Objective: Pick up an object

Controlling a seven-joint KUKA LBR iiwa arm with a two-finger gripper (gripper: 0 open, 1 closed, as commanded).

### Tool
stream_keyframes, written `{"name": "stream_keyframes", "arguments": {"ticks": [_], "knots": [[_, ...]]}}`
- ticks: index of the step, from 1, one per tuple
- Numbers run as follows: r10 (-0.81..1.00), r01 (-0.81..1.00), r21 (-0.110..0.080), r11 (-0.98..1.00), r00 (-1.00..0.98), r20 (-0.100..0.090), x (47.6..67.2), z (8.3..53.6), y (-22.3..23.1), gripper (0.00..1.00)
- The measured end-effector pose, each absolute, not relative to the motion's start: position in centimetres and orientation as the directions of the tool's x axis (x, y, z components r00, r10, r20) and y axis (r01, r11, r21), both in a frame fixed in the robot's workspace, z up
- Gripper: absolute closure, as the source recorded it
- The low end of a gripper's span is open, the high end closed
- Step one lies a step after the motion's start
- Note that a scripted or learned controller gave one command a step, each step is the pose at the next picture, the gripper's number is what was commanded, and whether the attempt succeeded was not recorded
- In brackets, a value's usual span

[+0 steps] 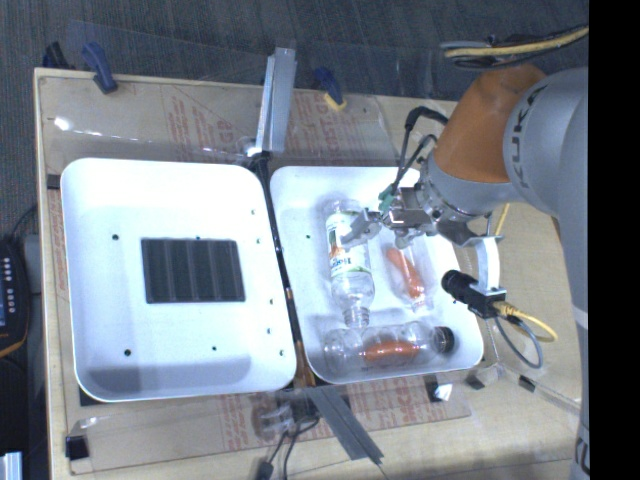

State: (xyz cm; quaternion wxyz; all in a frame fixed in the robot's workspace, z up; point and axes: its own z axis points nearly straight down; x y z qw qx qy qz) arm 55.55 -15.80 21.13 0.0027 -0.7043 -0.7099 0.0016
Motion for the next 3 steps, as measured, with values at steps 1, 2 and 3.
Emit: {"name": "stream_keyframes", "arguments": {"ticks": [1, 2, 3], "knots": [[1.0, 1.0, -0.005, -0.006, 0.006, 0.0, 58.8, 9.1, -14.5, 0.0], [1.0, 1.0, -0.003, -0.004, 0.004, -0.001, 58.9, 10.3, -14.6, 1.0], [1.0, 1.0, -0.003, 0.005, -0.005, 0.001, 62.5, 19.0, -9.8, 1.0]]}}
